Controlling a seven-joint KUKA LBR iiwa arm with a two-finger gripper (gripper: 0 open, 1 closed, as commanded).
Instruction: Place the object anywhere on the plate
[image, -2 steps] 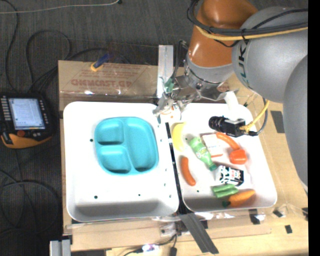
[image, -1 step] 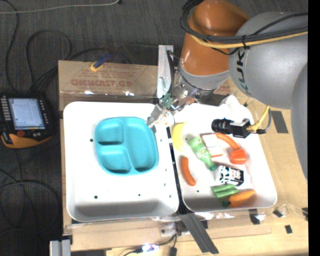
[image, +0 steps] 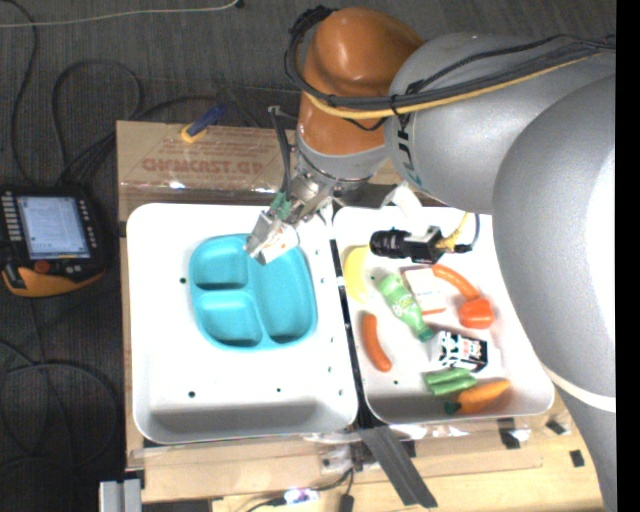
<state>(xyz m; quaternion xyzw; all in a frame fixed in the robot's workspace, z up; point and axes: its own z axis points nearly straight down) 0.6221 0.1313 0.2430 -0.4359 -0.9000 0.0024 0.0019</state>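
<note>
Position over the blue plate (image: 252, 295) is what matters here: the gripper (image: 272, 238) hangs above the plate's upper right corner, in the left bin (image: 160, 400), with its fingers pointing down and to the left. Between those fingers sits a small pale object (image: 276, 242), whitish with a hint of yellow, so the pincer appears closed on it. That object lies directly over the plate's rim region, near where the top two compartments meet the larger right one; whether it is touching the plate or held just above it cannot be told from this slanted view. Its shape and long axis are too small and blurred to make out. My judgement is that a release here would likely land it on the plate, though close to the edge. The arm's orange band (image: 345, 70) and grey body hide part of the right bin (image: 520, 400), where toy foods lie, among them a green bottle (image: 400, 303) and an orange carrot (image: 483, 395).
</note>
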